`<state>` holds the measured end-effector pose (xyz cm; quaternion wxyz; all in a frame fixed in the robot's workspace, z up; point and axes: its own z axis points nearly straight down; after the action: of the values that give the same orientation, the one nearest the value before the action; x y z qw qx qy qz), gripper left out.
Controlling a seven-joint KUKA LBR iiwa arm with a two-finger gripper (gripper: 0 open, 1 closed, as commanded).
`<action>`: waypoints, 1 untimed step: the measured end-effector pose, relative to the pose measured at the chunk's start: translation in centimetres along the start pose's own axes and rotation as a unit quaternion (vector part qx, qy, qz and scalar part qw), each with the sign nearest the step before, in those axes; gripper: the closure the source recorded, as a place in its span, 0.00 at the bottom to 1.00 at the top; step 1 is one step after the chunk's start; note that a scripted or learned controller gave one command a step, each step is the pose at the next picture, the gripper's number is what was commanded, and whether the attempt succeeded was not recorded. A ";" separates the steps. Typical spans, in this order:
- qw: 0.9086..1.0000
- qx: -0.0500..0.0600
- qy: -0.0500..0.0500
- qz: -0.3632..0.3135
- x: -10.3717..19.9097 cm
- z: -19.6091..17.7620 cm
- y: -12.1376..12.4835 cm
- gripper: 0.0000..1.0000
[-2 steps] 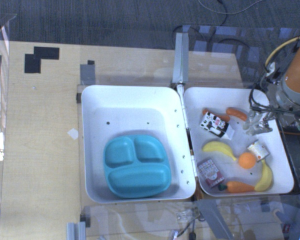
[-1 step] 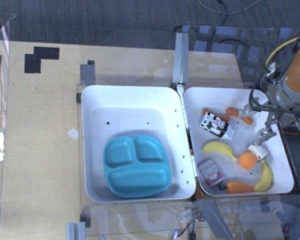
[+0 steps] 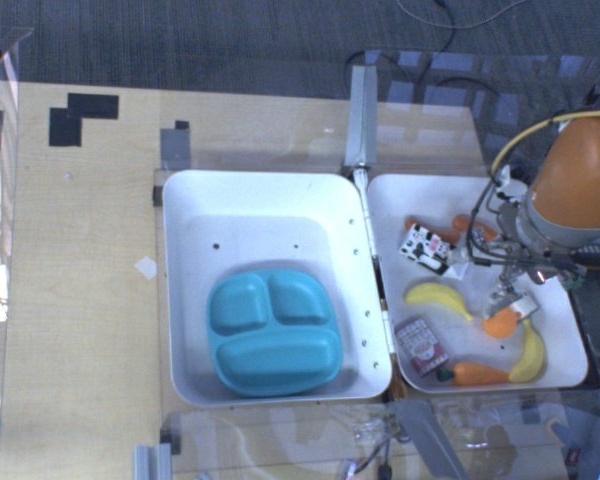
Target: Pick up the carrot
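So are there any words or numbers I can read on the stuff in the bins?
No text can be read anywhere.
White box with black and red print: too blurred to read.
Small reddish packet in the right bin: print too small to read.
Blue tray, bananas and carrot: no writing visible.

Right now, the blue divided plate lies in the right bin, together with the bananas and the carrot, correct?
Not quite. The camera view shows the blue divided plate in the left bin; the bananas and the carrot lie in the right bin.

arm (image 3: 580, 183) cut off at right edge, jaws' state unclear
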<state>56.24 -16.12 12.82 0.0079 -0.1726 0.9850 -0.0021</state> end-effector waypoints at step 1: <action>1.000 0.000 0.001 0.031 3.9 3.8 -3.3 0.00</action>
<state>53.72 -20.54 8.99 0.0072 -0.1418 0.9899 -0.0021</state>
